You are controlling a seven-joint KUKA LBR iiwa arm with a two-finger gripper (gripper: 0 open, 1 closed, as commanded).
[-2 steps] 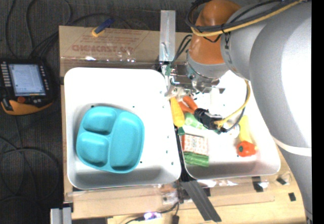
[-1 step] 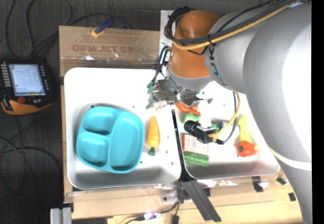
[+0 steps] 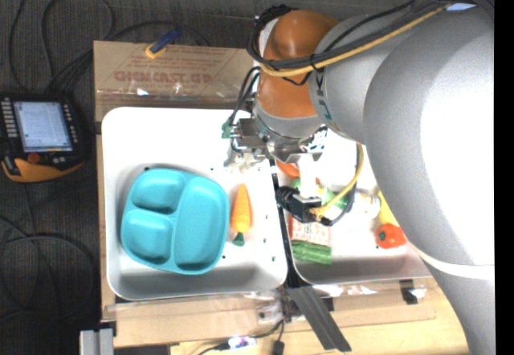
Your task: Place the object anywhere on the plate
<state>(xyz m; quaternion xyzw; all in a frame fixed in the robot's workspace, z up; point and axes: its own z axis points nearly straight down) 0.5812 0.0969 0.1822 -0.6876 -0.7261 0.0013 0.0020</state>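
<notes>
A teal divided plate [image 3: 175,219] lies in the left bin [image 3: 161,124], toward its front left. An orange toy carrot [image 3: 241,210] with a green stem end lies on the bin floor just off the plate's right rim, apart from the plate. The grey arm with its orange band reaches in from the right, and its gripper [image 3: 243,146] hangs over the back right part of the left bin, behind the carrot. The wrist hides the gripper's tip. Nothing can be seen held in it.
The right bin [image 3: 353,261] holds a green and red packet [image 3: 310,242], an orange-red toy [image 3: 390,235] and a yellow piece [image 3: 381,205], partly under the arm. A cardboard sheet [image 3: 165,72] lies behind the left bin. A tablet [image 3: 38,127] sits on the floor at left.
</notes>
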